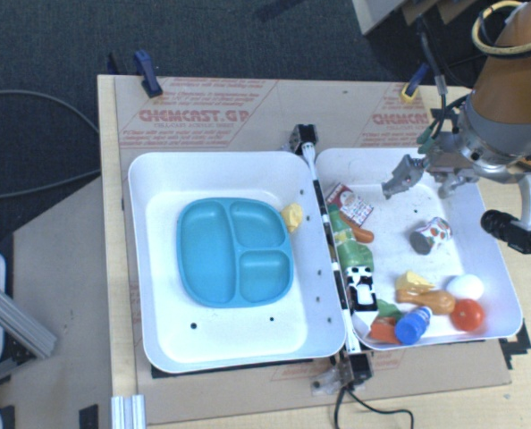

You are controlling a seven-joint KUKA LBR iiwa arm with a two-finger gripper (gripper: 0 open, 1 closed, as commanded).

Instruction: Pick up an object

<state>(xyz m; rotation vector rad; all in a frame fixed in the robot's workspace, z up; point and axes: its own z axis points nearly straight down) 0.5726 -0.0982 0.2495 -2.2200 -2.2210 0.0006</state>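
On the tabletop (203, 114) the left bin (154, 329) carries a blue divided tray (234, 250), with a small yellow piece (293, 216) just beside its upper right corner. The right bin (498, 275) holds the clutter: a green-and-black carton (358, 271) along its left wall, a grey-and-red object (431, 235) near the middle, then a white ball (467, 286), a red ball (467, 315) and a blue cap (412, 327) by the near edge. The tool (426, 175) hangs over the bin's far side, fingers spread, gripping nothing.
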